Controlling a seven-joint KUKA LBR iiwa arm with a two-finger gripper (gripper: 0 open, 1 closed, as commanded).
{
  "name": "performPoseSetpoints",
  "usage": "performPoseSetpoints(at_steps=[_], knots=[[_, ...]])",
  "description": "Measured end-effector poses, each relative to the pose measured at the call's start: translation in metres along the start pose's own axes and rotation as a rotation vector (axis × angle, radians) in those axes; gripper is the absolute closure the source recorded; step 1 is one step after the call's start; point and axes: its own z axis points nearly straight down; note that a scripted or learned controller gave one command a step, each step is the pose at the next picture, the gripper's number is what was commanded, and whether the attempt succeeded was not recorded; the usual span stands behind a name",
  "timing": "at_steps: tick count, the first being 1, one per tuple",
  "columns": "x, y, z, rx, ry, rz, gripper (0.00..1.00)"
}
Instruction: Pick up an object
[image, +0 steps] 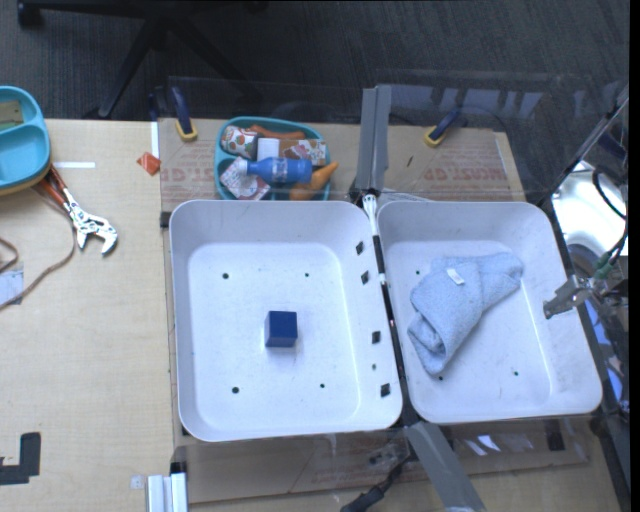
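A small dark blue cube (282, 329) sat alone near the middle of the left bin (200, 400). A crumpled pale grey cloth (462, 305) lay in the right bin (560, 395), at three o'clock from the cube. The gripper's state could not be told.

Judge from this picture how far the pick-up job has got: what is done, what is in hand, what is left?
Done: nothing visibly. The blue cube lies on the floor of the left bin, and the grey cloth lies crumpled in the right bin. In hand: nothing can be seen held; a metal part sits at the right bin's far right rim. Left: the whole pick, meaning reaching an object, gripping it and lifting it.
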Motion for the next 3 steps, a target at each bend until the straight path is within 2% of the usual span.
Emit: performPoseSetpoints(at_steps=[1,2,3], knots=[[0.031,0.045,-0.014,0.000,-0.001,0.209,0.00],[0.020,0.027,-0.020,0.002,-0.001,0.198,0.00],[0.096,0.069,-0.045,0.001,-0.001,0.350,0.00]])
